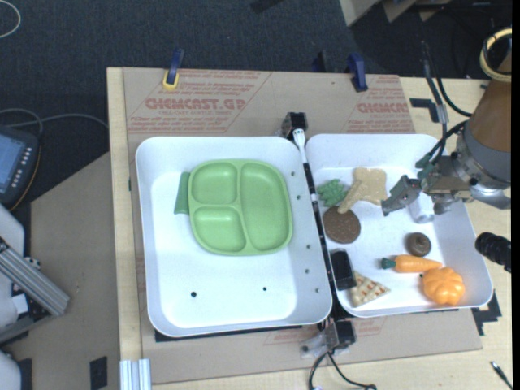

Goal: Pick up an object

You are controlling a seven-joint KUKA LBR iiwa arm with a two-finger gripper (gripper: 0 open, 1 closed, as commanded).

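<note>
Nearest the camera, along the front of the right bin [479, 242], three items lie in a row: a triangular pizza-slice toy [367, 288] at the 7 o'clock corner, with a small black block [340, 268] touching its left edge against the bin wall, and an orange pumpkin toy [443, 286] at 5 o'clock. Just behind the pumpkin lies a toy carrot [414, 263], green end pointing to 9 o'clock, almost touching the pumpkin. A small brown doughnut [418, 243] sits just beyond the carrot, apart from it. At 9 o'clock in the bin, a round brown cookie [342, 225] rests near the left wall. Behind it a green leafy toy [331, 192] and a tan bone-shaped piece [366, 187] lie side by side, touching. The gripper [413, 199] hangs over the bin's 2 o'clock area, above bare floor; its fingers are spread apart and nothing sits between them. In the left bin [162, 283], a green divided plate [240, 206] with three compartments lies toward the far half, over a darker green flat piece [181, 193] protruding at its 9 o'clock edge.
</note>
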